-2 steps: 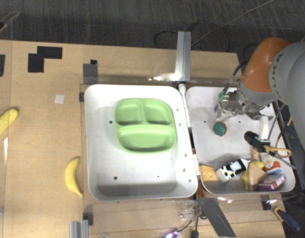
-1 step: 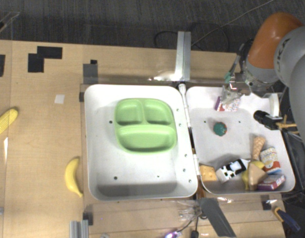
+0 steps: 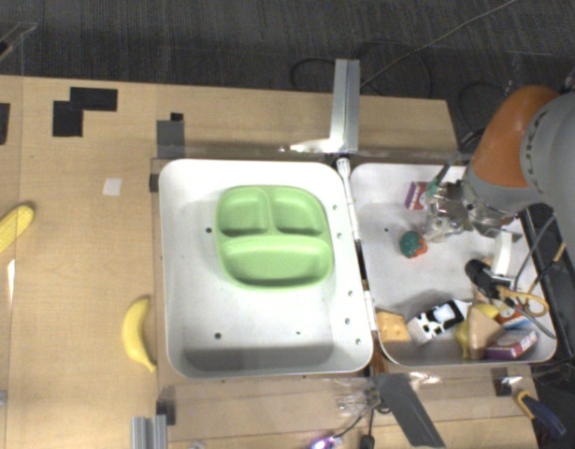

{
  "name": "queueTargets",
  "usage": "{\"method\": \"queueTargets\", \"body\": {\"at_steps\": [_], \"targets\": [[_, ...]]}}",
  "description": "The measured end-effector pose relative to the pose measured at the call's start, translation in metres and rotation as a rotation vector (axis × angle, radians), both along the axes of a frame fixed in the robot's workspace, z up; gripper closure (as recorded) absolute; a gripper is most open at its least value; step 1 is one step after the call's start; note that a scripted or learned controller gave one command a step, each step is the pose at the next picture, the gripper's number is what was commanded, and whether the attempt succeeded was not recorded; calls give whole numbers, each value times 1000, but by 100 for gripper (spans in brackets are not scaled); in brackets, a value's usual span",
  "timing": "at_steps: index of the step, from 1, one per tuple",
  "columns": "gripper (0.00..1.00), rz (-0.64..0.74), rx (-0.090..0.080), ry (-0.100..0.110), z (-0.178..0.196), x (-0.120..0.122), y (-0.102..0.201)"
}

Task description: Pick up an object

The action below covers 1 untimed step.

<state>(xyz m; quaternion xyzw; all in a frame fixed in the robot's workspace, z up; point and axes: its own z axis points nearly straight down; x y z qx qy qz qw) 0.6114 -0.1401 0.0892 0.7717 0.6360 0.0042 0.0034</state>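
Likely target is the small green-and-red toy (image 3: 413, 244) just beside the gripper (image 3: 446, 215): looks light, rounded, probably slippery, so pinch across its middle. Jaw state can't be told.

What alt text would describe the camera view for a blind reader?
A grey robot arm holds its gripper above the right white bin of small objects, near a green ball; the left white bin contains a green divided plastic tray.

Two white bins (image 3: 175, 251). One green tray (image 3: 271, 235). One banana (image 3: 136, 332). One corn cob (image 3: 8, 231). One small green-red ball (image 3: 413, 244). One cracker (image 3: 392, 326). One black-white toy (image 3: 437, 319). One arm (image 3: 539, 148).
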Motion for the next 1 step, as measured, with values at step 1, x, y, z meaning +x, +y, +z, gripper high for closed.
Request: {"method": "queueTargets", "body": {"at_steps": [1], "targets": [[0,-1,-2,0,0,0,-1]]}}
